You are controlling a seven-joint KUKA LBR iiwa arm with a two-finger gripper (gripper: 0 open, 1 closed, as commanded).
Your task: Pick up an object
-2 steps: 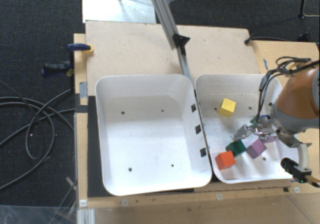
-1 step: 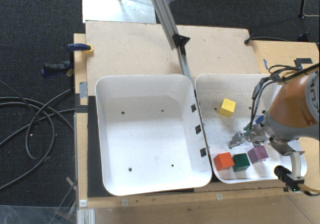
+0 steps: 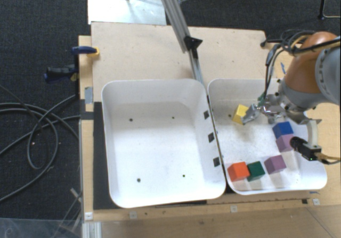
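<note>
Several small blocks lie in the right bin (image 3: pixel 314 181). A yellow block (image 3: pixel 240 112) sits near the bin's left wall, tilted. My gripper (image 3: pixel 252 115) is low in this bin, its tip right against the yellow block's right side. The arm's orange band (image 3: pixel 302 72) rises behind it at the right. A blue block (image 3: pixel 282 128) and a lilac block (image 3: pixel 285 142) lie just right of the gripper. Along the front wall sit an orange block (image 3: pixel 238 170), a green block (image 3: pixel 256 169) and a purple block (image 3: pixel 275 164).
The left bin (image 3: pixel 154 141) stands beside the right one, sharing a tilted wall. A metal pole (image 3: pixel 178 16) slants down from the top to the divide between the bins. Cables lie on the floor at left, and a blue clamp (image 3: pixel 80 50) grips the bench edge.
</note>
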